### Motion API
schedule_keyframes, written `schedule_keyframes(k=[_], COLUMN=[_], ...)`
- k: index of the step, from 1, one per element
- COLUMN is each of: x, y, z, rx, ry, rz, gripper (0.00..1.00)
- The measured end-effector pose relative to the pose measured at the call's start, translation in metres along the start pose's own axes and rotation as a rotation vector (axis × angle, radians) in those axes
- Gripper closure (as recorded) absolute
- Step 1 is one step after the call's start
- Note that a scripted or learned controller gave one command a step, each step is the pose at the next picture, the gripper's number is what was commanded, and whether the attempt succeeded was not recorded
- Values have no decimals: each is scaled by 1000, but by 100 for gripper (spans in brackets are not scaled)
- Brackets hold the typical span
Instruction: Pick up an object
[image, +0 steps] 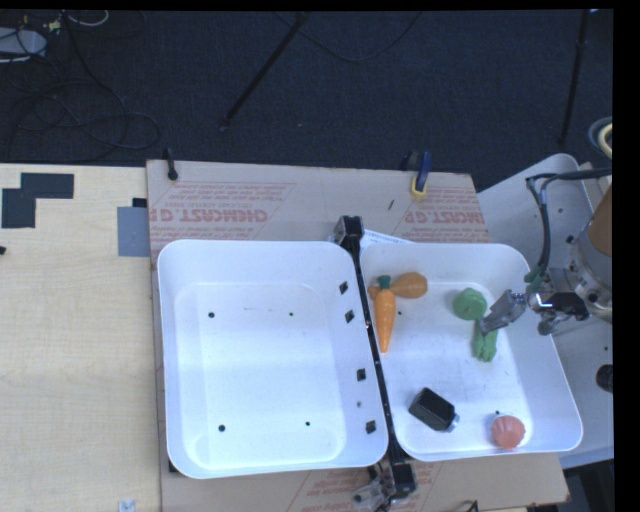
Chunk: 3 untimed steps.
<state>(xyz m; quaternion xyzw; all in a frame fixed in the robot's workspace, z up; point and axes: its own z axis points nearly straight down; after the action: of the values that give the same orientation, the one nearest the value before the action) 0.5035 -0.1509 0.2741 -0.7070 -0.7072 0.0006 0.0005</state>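
Observation:
The right bin (545, 400) holds several small objects. An orange carrot toy (384, 318) lies near the divider, with an orange-yellow piece (410, 286) just beside it. A round green object (468, 303) sits at mid-right, and a longer green piece (486, 345) lies below it. Toward the front are a black block (433, 409) and a pink-red ball (507, 431). My gripper (525, 318) hangs over the bin's right side, open, with nothing between its fingers. One grey finger (498, 313) points down-left over the long green piece.
The left bin (175, 300) lies beside the right one, with a black divider strip (362, 330) between them. Both rest on cardboard (250, 205) on a wooden bench. The arm's cables and body (575, 250) crowd the right edge.

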Motion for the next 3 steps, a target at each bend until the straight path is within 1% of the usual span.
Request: schedule_keyframes(k=[1, 2, 3], x=[69, 158, 284], y=[-5, -18, -25], z=[-109, -98, -85], rx=[-12, 3, 4], ry=[1, 2, 2], rz=[-7, -9, -13], gripper=[0, 0, 0])
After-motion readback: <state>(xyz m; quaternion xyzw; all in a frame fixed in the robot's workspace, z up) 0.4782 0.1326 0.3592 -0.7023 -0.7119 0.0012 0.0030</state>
